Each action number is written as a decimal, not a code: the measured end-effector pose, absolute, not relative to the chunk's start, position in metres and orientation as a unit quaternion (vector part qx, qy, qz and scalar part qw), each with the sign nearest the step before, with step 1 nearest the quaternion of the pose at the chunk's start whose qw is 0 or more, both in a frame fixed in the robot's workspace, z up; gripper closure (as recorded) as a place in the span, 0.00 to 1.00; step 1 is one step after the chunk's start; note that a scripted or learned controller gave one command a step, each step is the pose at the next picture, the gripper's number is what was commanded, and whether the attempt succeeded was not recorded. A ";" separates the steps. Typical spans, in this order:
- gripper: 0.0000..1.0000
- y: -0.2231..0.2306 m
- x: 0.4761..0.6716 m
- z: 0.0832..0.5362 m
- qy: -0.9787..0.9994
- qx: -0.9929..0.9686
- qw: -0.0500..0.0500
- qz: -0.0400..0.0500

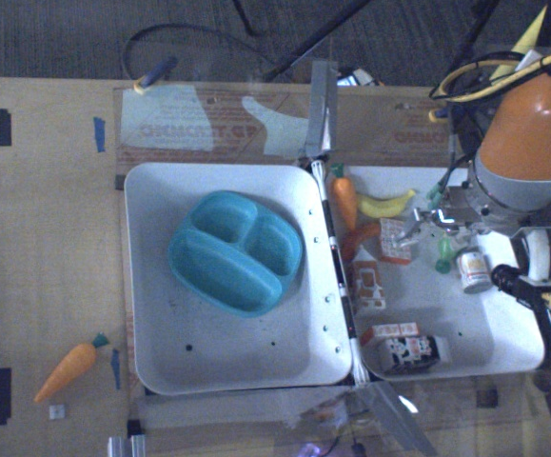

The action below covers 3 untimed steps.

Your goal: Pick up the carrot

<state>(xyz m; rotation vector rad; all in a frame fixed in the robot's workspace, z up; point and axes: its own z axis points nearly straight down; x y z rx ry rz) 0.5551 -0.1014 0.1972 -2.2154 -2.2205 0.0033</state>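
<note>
Camera view. You have two candidates for the target. One carrot (344, 202) lies in the right bin (518, 346), tucked against the divider wall at about 10 o'clock of that bin, pointing roughly along the wall. Its smooth orange taper suggests moulded plastic, and a slippery surface is likely. A second carrot (66, 371) with a green top sits out on the counter (37, 284), at 8 o'clock of the left bin (151, 350), well apart from the arm.

The end effector (425, 219) hangs over the right bin, near 11 o'clock of its centre, just right of the banana (387, 204) and above a small carton (396, 243). Its metal parts blur together, so you cannot tell from here how it is set, and nothing can be made out in its hold. It sits near the bin carrot, probably because that one is within reach (the counter one looks too far).

Clutter crowds the divider: a red-brown piece (355, 243) touches the carrot's lower end, with another carton (368, 288) below. The cow-print box (411, 350) lies at 6 o'clock.

The left bin carries a teal compartment plate (236, 264), glossy and rounded.
</note>
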 end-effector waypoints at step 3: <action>1.00 -0.096 0.666 0.097 -0.672 -0.740 0.004 0.004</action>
